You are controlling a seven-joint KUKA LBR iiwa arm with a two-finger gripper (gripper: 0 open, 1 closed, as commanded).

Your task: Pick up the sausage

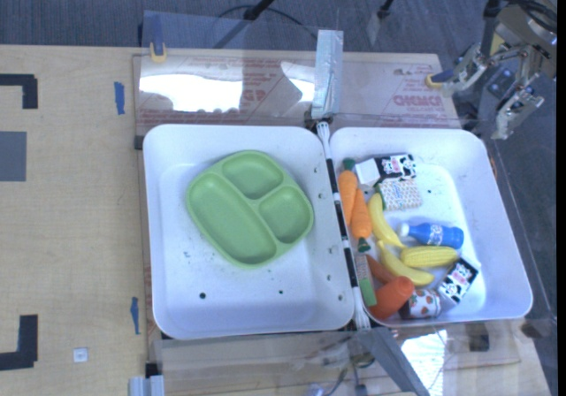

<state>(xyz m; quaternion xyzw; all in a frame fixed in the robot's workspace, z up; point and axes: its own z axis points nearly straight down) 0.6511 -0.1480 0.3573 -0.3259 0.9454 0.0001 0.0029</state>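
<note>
The sausage (377,267) is a short reddish-brown piece lying low in the right bin (495,209), near its left wall. The banana (386,231) and the corn cob (428,256) partly cover it, and an orange-red rounded item (393,296) lies just in front of it. My gripper (506,95) hangs at the far right, above and beyond the right bin's back corner, well away from the sausage. Nothing shows in its grasp.
The right bin also holds two orange carrots (355,201), a blue bottle (436,234), cow-patterned cartons (395,167) and a pink speckled box (401,197). A green divided plate (250,206) sits in the left bin (168,235). A clear panel (265,76) stands behind the bins.
</note>
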